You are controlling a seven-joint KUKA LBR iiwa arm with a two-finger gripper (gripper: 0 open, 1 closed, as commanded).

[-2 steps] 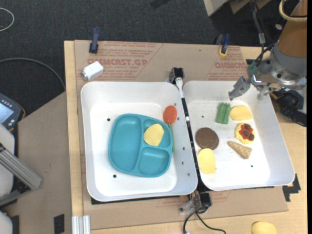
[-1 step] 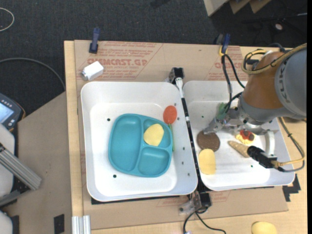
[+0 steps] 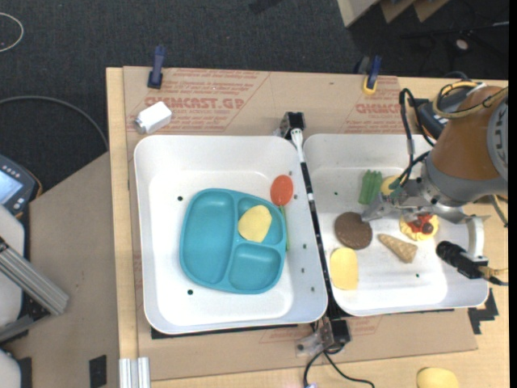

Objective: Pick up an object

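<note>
Two shallow white bins are sitting side by side on the counter (image 3: 242,95), which is covered with printed cardboard and clamped at its upper edge by a blue clip (image 3: 156,65) and a blue and yellow clip (image 3: 371,73)

Left bin (image 3: 153,217), centre left of the frame: a teal divided plate (image 3: 212,241) is lying flat in it. A pale yellow food piece (image 3: 255,223) is resting in the plate's upper right compartment. An orange-red rounded item (image 3: 281,189) is lying just beside the plate's upper right corner, near the bin's right wall

Right bin (image 3: 388,297), centre right: a green item (image 3: 371,186) is lying toward the upper middle; a brown round disc (image 3: 353,229) is sitting below it; a pale yellow oblong (image 3: 343,267) is lying at lower left, near the disc; a tan wedge (image 3: 399,246) is lying right of the disc; a red and yellow item (image 3: 420,227) is lying just above the wedge

The arm (image 3: 468,148) is reaching in from the right edge. The hand (image 3: 397,207) is hanging low over the right bin, between the green item and the red and yellow item. Cannot tell whether it is wide, narrow or holding anything

A small white box (image 3: 153,117) is lying on the counter at upper left, outside the bins
</note>
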